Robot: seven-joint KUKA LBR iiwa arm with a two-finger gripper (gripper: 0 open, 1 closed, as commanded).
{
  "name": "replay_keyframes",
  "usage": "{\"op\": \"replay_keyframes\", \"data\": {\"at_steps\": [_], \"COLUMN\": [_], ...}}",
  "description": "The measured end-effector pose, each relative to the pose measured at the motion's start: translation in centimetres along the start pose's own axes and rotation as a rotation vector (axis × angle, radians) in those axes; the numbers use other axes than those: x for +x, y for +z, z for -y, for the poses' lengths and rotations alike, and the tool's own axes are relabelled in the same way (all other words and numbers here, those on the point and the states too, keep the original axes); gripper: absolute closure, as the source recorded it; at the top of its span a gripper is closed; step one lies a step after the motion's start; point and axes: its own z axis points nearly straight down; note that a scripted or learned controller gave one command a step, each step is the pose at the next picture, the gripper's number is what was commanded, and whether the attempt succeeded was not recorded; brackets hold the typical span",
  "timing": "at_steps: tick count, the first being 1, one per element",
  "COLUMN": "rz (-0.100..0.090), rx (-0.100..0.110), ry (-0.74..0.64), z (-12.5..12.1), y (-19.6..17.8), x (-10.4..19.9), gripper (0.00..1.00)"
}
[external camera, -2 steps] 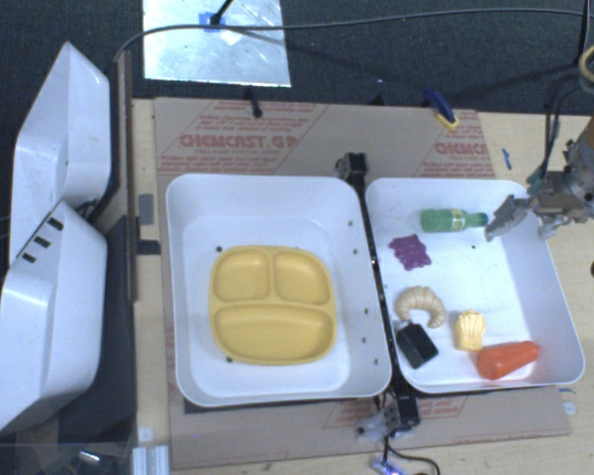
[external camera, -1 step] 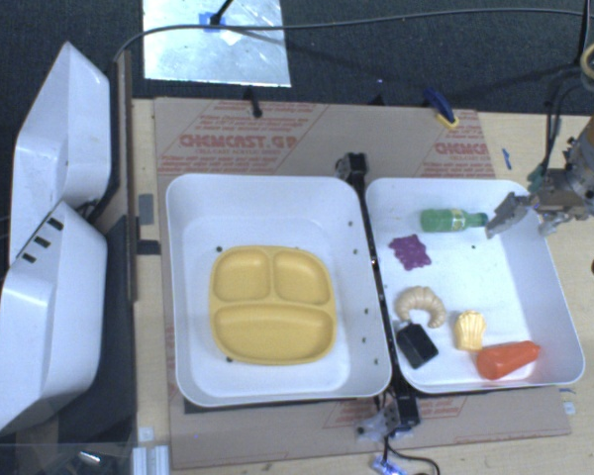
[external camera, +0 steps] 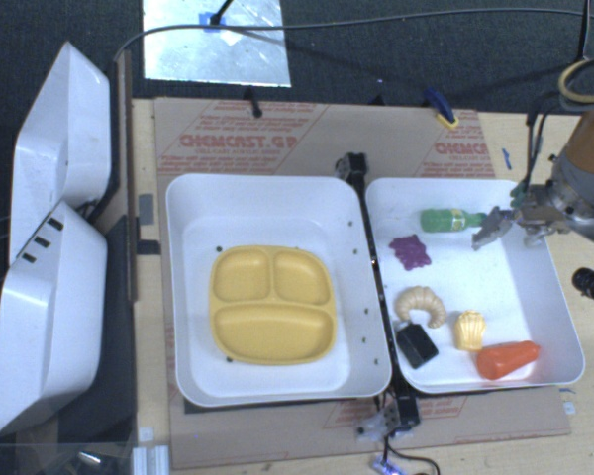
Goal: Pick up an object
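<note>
The right bin (external camera: 549, 295) holds several small things: a green bottle (external camera: 444, 220) lying at the back, a purple grape bunch (external camera: 410, 251), a tan croissant (external camera: 421, 305), a black block (external camera: 416, 344), a small yellow piece (external camera: 468, 330) and an orange carrot (external camera: 507, 359). My gripper (external camera: 489, 229) hangs over the back right of this bin, just right of the green bottle's cap end. It is open, and nothing sits between its fingers.
The left bin (external camera: 193, 265) carries a yellow divided plate (external camera: 273, 303). A black hinge strip (external camera: 371, 265) runs between the two bins. Two white covers (external camera: 54, 236) lie off the bench at the left. Cables trail behind the bins.
</note>
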Motion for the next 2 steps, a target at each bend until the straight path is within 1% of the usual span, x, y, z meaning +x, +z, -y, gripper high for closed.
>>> {"op": "replay_keyframes", "data": {"at_steps": [1, 2], "rz": [0.0, 0.0], "rx": [0.002, 0.002], "ry": [0.0, 0.0], "z": [-0.4, -0.1], "y": [6.1, 12.3], "x": [0.3, 0.3], "gripper": [0.0, 0.0]}}
